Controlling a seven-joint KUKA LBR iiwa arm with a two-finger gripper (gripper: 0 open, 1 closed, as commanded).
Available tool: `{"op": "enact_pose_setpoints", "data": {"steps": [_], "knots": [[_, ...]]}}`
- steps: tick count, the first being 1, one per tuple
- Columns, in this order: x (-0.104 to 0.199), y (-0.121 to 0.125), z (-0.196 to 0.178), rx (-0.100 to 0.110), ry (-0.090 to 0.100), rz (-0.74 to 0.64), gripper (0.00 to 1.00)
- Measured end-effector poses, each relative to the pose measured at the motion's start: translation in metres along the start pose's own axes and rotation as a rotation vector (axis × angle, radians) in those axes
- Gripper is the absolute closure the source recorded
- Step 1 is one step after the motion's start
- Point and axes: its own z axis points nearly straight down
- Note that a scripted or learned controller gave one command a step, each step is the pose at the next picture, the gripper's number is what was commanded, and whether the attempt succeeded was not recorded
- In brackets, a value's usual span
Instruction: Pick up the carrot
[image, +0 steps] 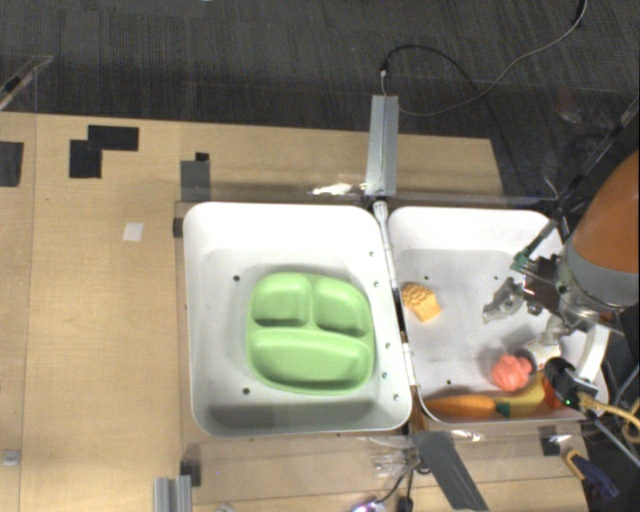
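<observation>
The carrot (463, 405) is lying flat along the near wall of the right bin (450, 240), so it is best approached from above with the fingers set across its width and kept off the wall, while the gripper (512, 296) is hanging over the bin's right side, well apart from it; whether the fingers are released or clenched cannot be told. The carrot is showing as a smooth orange taper, pointing left, with a pink ball (512, 371) and a banana (528, 400) crowding its right end.
</observation>
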Motion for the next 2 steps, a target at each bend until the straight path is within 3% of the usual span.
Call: {"op": "enact_pose_setpoints", "data": {"steps": [1, 2], "knots": [[0.0035, -0.0031, 0.1052, 0.002, -0.001, 0.151, 0.00], [0.0051, -0.0018, 0.0966, 0.003, 0.001, 0.150, 1.00]]}}
